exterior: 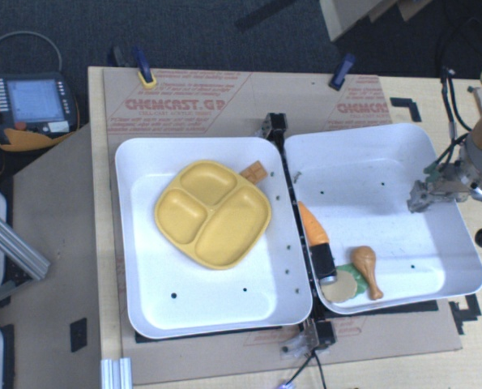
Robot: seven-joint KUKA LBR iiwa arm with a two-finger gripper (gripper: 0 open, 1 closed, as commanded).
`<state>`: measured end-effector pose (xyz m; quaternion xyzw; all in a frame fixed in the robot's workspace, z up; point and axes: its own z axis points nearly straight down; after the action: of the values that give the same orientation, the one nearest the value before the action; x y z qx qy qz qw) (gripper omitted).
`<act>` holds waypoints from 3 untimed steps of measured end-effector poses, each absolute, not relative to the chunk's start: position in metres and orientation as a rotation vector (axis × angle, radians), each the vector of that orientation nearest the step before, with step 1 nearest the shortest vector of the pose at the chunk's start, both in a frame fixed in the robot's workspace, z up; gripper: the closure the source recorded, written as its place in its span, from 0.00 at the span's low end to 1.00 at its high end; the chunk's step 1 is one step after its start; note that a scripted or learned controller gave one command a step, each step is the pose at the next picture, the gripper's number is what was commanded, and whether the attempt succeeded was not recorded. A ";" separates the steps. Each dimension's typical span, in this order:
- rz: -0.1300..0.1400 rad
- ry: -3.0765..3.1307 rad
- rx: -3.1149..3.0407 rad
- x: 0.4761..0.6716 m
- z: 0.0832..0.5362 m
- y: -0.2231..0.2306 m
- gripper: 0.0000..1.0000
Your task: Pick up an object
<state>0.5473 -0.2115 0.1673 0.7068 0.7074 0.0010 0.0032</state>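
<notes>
Toys crowd the right bin's (403, 148) near-left corner; the gripper (423, 194), whose claw state I cannot tell, hovers far-right.

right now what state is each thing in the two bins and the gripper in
yellow divided plate: lying flat, right way up, in the left bin
wooden block: partly tucked under the plate's far edge
orange carrot: lying against the near-left wall of the right bin
black block: lying just below the carrot
drumstick: lying on its side
green disc: lying flat
gripper: low over the right bin, holding nothing
</notes>
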 end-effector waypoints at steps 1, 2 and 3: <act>0.004 2.216 2.215 0.549 0.221 -0.212 1.00; 0.001 2.228 2.217 0.551 0.224 -0.166 1.00; -0.001 2.229 2.219 0.541 0.215 -0.117 1.00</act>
<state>0.5414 -0.1175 0.2146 0.7056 0.7086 -0.0003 -0.0019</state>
